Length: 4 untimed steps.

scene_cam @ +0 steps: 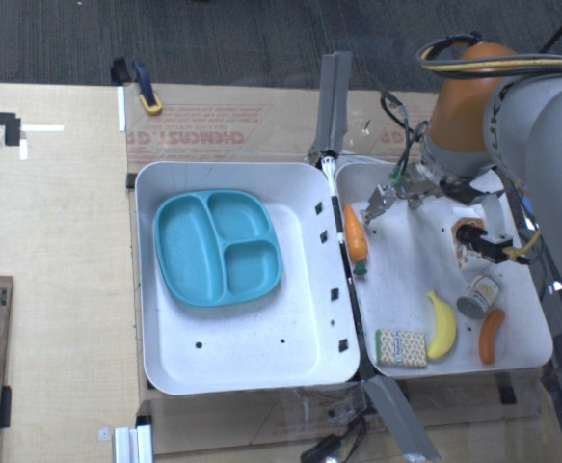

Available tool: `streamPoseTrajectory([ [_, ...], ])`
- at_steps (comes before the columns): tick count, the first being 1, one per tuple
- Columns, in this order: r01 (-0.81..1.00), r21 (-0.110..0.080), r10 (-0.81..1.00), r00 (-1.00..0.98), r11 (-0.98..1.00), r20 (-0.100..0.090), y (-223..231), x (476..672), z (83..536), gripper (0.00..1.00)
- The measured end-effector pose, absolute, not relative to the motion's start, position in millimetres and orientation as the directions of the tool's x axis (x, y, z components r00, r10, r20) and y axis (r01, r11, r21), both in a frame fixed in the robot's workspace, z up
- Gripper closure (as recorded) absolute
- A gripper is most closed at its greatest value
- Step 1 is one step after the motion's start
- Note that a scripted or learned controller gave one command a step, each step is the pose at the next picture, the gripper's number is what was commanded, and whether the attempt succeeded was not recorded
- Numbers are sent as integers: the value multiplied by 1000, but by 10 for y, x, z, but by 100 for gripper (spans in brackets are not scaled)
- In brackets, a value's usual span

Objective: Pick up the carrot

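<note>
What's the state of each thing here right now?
Carrot: lying in the right bin against its left wall, not held.
Gripper: hovering just right of the carrot's top end.
Plate: right way up in the left bin.
Banana: lying loose.
Sausage: lying loose.
Can: tipped on its side.
Sponge: flat.
</note>
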<state>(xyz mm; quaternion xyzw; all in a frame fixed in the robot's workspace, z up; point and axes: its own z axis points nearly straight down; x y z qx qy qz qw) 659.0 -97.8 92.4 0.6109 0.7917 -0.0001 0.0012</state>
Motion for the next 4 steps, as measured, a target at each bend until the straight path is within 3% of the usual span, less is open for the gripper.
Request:
streamPoseTrajectory([
  [1,948,0,948,-319,319,0,-991,6315,922,0],
  [2,916,1,916,-400,400,-2,-1006,6327,926,0],
  [3,1000,1,1000,-22,22,-2,-1048,6461,921,0],
  [4,974,-2,974,225,-225,0,-1422,6064,917,0],
])
